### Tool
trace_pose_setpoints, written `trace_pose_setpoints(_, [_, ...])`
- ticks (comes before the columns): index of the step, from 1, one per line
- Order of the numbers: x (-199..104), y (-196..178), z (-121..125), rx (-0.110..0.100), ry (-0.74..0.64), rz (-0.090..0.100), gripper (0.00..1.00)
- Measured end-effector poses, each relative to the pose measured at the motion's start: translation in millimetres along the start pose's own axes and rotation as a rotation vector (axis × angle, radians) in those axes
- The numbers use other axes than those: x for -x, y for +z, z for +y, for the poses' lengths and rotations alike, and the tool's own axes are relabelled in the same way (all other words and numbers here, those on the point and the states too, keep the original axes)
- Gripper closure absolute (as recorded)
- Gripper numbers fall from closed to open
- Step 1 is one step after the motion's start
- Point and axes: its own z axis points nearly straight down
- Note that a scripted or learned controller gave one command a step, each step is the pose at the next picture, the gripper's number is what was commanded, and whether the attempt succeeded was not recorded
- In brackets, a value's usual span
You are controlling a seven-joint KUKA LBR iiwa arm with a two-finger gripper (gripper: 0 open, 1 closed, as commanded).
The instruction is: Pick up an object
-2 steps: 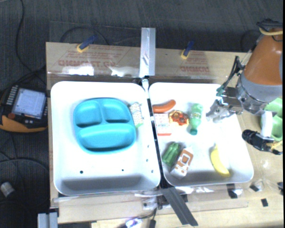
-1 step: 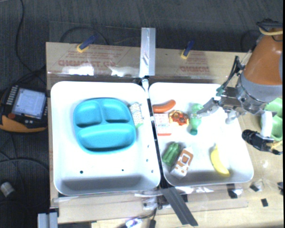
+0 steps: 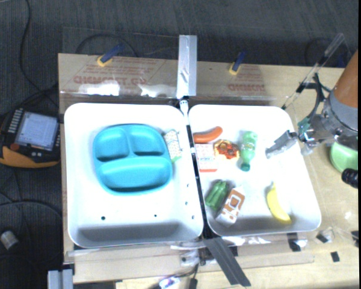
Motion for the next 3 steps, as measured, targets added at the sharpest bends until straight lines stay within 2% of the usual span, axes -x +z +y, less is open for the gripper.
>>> trace_pose_setpoints(1, [-43.0,71.7,68.7,-0.003,-0.020,0.002,0.00])
trace_pose_setpoints(2, [6.2,130.6,94.8,-0.003,0.052,0.002,0.00])
trace_pose_setpoints(3, [36.7,179.6,112.2,0.022,0.068,-0.001,0.00])
